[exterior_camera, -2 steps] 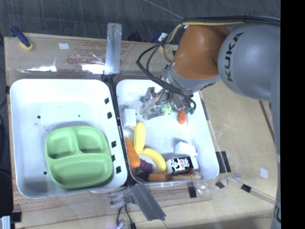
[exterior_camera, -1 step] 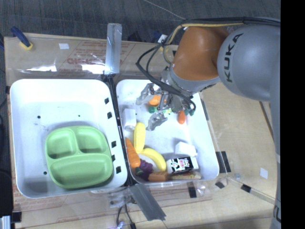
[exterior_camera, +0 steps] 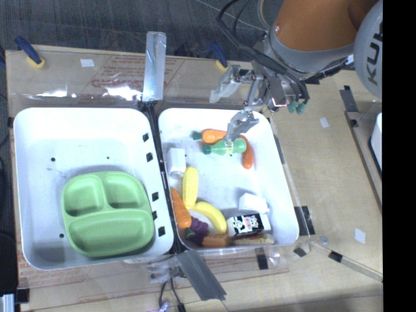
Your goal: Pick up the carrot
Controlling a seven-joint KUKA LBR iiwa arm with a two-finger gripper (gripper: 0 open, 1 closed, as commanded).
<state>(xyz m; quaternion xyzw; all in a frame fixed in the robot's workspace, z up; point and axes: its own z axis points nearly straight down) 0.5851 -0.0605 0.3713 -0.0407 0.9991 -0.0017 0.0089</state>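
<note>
Orange carrot — right bin's left wall

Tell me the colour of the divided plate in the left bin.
Light green. The plate shows plainly in the camera view, in the left bin.

White letters "KU" stand on the grey arm, just right of its orange band. The print on the carton is too small to read.

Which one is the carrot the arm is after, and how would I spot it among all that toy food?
Look in the right-hand white bin, along its left wall near the front. The carrot lies there, a tapering orange stick beside two yellow bananas. Other orange pieces sit up by the gripper.
</note>
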